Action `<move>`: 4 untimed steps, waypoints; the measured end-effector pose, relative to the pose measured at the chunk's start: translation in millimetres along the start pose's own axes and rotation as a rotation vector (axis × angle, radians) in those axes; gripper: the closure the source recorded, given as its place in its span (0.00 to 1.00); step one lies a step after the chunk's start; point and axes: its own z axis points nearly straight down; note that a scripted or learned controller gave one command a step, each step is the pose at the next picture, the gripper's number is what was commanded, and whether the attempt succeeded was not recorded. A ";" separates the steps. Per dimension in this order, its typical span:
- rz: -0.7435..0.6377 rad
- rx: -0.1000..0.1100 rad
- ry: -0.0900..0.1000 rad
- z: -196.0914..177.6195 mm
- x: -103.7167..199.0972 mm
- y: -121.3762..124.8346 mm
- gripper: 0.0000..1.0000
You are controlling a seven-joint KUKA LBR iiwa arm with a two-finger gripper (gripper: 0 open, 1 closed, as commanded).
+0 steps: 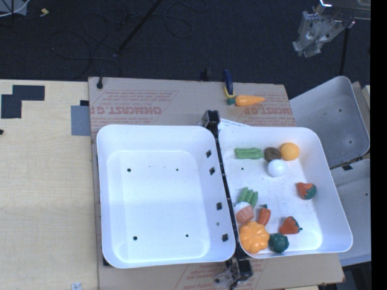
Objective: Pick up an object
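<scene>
Step in hand: the approach has not begun, by my reading; nothing is gripped and the arm is parked high and away from both bins.
Claw: the grey metal claw (314, 34) hangs at the upper right of the camera view, over the dark floor beyond the counter; it is too small and blurred to tell how it is set, and nothing shows in it.
Right bin: the shallow white plastic bin on the right (329, 168) carries all the candidate objects.
Far cluster: a flat green bean-like piece (248, 153), a small brown lump (272, 153), a round orange ball (289, 151) and a white ball (276, 168) lie near the bin's far edge; the brown lump touches the orange ball.
Near cluster: a ribbed orange pumpkin toy (254, 237), a dark green round toy (279, 243), a red strawberry-like toy (289, 225), a small orange carrot piece (263, 215) and a green striped piece (247, 196) crowd the near corner.
Loner: a red-and-green toy (306, 190) sits apart near the right wall.
Left bin: the shallow white plastic bin on the left (109, 192) adjoins it.
Outside: an orange carrot toy (249, 100) lies on the brown cardboard sheet (151, 104) behind the bins.
Next move: travel over the right bin, choose a target with room around it, such as the loner or the white ball, then descend straight with the claw spread.
Risk: the packed near corner probably invites a nudge or a double catch.
</scene>
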 end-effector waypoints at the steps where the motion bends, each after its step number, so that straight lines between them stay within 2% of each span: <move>1: 0.005 0.004 0.000 3.8 -69.6 -0.3 1.00; 2: 0.008 0.004 -0.001 3.9 -154.4 -0.9 1.00; 3: 0.007 0.009 0.004 3.4 -128.5 -120.4 1.00; 4: -0.007 0.006 0.003 3.3 27.6 -118.4 1.00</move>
